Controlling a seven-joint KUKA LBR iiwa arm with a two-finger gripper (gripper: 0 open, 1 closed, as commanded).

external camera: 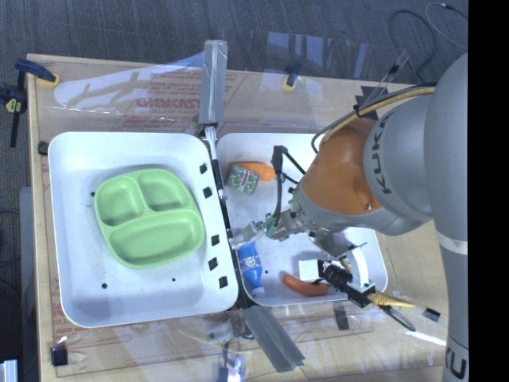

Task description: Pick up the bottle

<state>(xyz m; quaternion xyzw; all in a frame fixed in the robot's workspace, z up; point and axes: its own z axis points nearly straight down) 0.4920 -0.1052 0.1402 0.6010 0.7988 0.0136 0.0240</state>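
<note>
A small bottle with a blue label lies in the right bin, close against its left wall near the front corner. My gripper reaches in from the right and hangs low over the bin, just behind the bottle's far end. The bottle lies on the bin floor, and nothing is seen in the gripper. The orange band and grey wrist hide the middle of the bin.
A green-labelled can and an orange piece lie at the back of the right bin. A red sausage and a white box sit near its front. The left bin holds a green divided plate.
</note>
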